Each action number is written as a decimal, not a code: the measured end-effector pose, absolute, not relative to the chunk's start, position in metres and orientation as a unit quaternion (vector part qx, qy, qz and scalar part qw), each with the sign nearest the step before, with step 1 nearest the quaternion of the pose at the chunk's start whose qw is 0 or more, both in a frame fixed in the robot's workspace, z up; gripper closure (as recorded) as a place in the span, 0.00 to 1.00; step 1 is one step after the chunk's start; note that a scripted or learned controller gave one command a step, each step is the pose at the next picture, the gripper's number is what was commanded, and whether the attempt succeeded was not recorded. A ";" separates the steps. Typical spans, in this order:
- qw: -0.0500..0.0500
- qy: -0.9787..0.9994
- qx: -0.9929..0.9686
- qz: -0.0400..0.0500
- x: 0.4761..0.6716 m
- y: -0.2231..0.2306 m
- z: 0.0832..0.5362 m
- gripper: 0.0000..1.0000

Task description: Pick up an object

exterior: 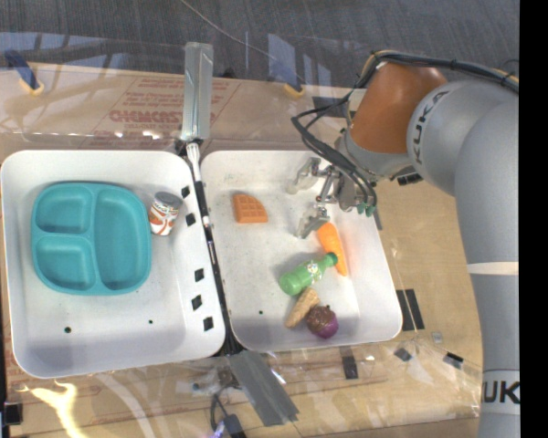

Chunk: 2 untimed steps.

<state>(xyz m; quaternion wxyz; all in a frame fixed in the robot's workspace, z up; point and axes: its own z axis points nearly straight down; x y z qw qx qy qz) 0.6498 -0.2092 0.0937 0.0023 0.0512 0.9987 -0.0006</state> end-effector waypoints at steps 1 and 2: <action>0.005 0.999 0.049 -0.001 0.652 -0.208 0.106 1.00; 0.000 0.973 0.233 0.000 0.625 -0.210 0.093 1.00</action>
